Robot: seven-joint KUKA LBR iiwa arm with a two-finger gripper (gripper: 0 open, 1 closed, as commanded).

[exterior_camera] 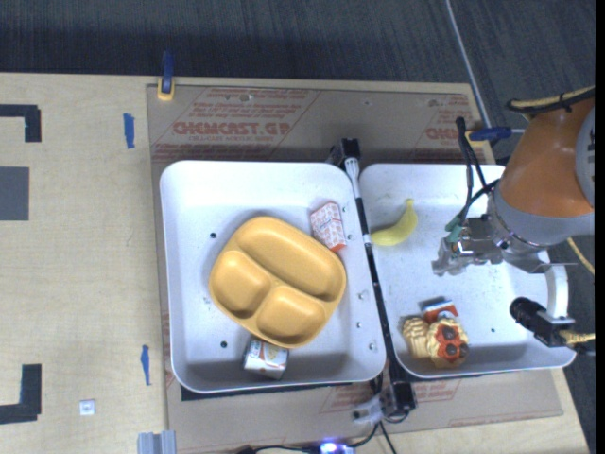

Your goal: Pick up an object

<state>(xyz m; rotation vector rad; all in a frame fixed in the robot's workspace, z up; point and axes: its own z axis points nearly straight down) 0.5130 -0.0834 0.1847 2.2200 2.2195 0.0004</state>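
Though the gripper hangs over the middle of the right bin, whether it is open I cannot tell. The banana lies near the bin's far-left corner: approach stage, needing descent onto it.

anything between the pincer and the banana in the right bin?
No. In the camera view the pincer hangs over the right bin, and only bare white bin floor separates it from the banana to its left.
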